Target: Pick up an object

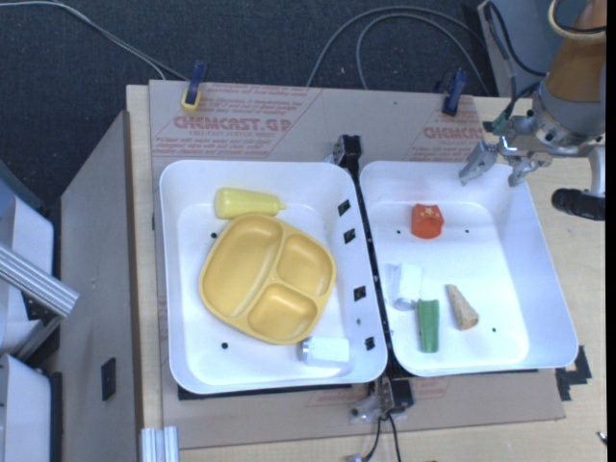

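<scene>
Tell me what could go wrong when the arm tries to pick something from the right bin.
1. The green piece, tan piece and white item lie close together; a grasp may catch two or push one away.
2. The gripper hangs near the bin's far rim; descending there could hit it.

The arm (576,56) is cut off by the frame's edge at two o'clock, so only its wrist end shows. The hand (500,166) is small and blurred. A white object (325,350) at six o'clock of the yellow divided plate (268,279) is too indistinct to name.
</scene>
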